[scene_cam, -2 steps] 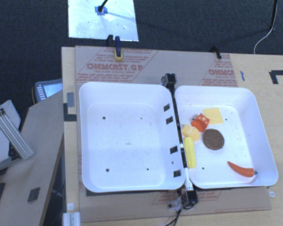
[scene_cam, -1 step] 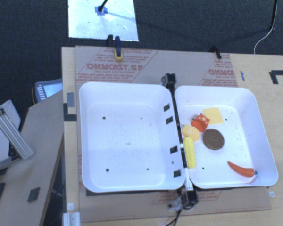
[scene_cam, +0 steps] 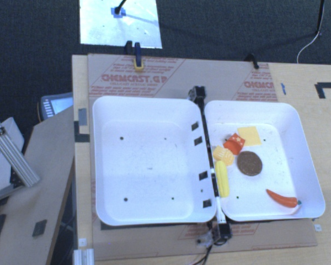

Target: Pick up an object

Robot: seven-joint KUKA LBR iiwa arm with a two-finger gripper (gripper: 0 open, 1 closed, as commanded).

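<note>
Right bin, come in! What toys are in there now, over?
Right bin: brown disc, yellow square, red pepper, corn. All loose, untouched. Over.

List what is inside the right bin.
Inside the right bin: a yellow square slice, a small red piece, a brown disc, two yellow corn-like pieces by the dividing wall, and an orange-red chili pepper. Nothing visibly covers another.

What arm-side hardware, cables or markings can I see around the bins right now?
A thin cable trails over the dark floor at upper right. Black clips line the seam between the white bins, and a yellow clamp grips the far edge of the board.
</note>
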